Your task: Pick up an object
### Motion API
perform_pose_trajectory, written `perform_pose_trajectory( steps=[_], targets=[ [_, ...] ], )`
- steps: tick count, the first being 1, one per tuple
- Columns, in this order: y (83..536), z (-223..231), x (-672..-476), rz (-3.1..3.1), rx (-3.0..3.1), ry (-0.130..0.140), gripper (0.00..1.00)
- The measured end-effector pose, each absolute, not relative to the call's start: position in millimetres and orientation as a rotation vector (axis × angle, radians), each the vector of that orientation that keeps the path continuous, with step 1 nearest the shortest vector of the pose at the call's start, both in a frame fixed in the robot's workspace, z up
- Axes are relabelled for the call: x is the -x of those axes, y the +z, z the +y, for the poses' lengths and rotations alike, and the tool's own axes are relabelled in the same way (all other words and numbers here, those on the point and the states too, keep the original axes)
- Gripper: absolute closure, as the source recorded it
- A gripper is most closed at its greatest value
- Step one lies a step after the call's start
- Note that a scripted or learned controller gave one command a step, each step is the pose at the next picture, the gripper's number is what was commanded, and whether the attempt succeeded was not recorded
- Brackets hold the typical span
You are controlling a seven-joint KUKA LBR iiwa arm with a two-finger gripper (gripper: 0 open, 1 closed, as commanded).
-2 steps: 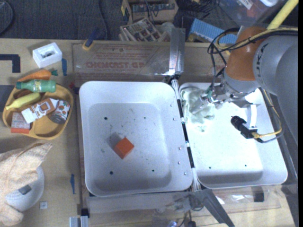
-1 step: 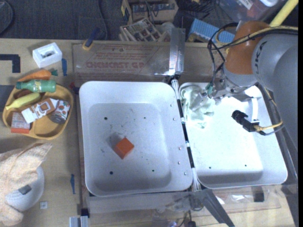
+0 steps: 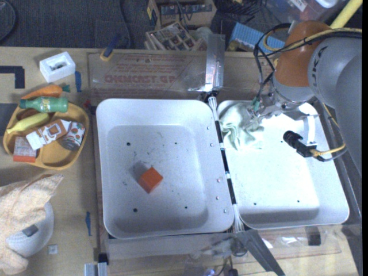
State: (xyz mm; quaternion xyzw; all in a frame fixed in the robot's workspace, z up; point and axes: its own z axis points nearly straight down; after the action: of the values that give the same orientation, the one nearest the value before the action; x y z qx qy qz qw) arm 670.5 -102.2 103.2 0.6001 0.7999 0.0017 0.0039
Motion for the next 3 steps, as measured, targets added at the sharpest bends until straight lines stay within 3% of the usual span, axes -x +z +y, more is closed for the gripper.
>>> perform_pose_trajectory(
  steps=[1,2,3],
  targets=[
    [102.7,-102.1,-670.0,2.508,-1.882,0.004,0.00],
    [130.4,-124.2,-620.5,2.516,-1.881,0.001,0.00],
    [141.3,-125.4,-621.4,2.510,-1.881,0.004,1.00]
  ],
)
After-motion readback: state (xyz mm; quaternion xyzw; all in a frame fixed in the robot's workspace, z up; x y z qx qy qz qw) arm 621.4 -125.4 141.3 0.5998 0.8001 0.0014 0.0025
